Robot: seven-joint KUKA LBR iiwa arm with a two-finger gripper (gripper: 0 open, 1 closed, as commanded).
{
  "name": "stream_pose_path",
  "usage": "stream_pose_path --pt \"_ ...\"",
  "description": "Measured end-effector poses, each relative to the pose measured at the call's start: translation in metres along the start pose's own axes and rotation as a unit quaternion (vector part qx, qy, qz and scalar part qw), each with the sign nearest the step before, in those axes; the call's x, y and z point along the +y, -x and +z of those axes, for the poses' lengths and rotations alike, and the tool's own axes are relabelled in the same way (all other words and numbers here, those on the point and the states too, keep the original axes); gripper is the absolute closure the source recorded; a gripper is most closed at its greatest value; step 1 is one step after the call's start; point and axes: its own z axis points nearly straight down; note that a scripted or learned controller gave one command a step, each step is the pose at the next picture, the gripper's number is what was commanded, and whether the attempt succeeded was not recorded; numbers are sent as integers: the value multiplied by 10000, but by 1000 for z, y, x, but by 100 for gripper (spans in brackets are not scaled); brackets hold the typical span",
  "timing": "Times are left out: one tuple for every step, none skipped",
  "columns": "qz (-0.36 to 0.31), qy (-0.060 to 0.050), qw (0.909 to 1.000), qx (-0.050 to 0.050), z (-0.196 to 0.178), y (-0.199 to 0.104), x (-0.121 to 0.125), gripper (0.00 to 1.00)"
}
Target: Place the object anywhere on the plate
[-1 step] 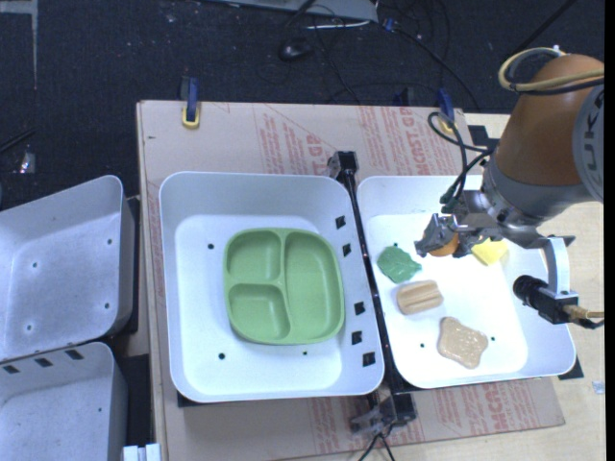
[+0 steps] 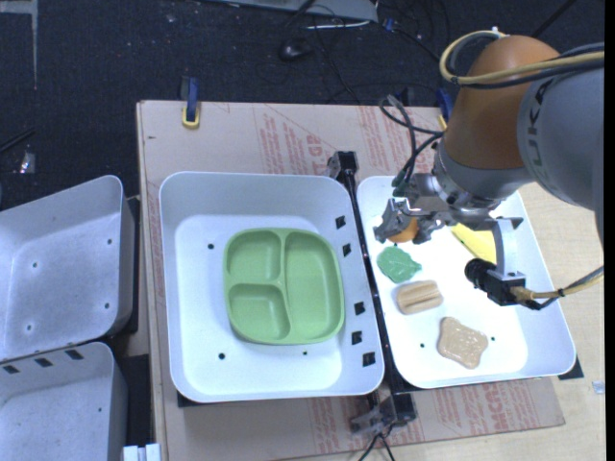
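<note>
The arm (image 2: 538, 94) comes in from the upper right of the frame and bends down over the upper left corner of the right bin (image 2: 543, 349); the jaws hang there, close to the wall between the two bins, and from here I cannot tell whether they are open or closed. A small orange piece (image 2: 411, 227) shows right at the jaws, above the bin floor; it is mostly hidden by the metal, so I cannot tell whether it is gripped, nor which way its long axis runs.

Just below it lies a green leafy piece (image 2: 397, 262), flat on the bin floor, its broader end toward the lower right. Below that is a tan block (image 2: 419, 297); its long axis runs nearly left to right, the right end tipped slightly up the frame. Further down and to the right sits a pale toast-like slice (image 2: 462, 342), lying flat. A yellow piece (image 2: 478, 241) pokes out from under the wrist, its length slanting from upper left to lower right; its upper end is covered by the arm.

The green plate (image 2: 309, 279) lies in the middle of the left bin (image 2: 184, 257), well apart from the jaws; it has three compartments, one long one on the right side and two smaller ones on the left, and nothing rests on it. Both bins stand side by side on the table (image 2: 250, 133).
</note>
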Motion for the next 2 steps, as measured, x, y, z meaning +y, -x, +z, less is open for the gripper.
stream_pose_path --pt "4 -10 10000 -1 7 -53 5 100" --pt "3 -6 10000 -2 14 -106 16 100"
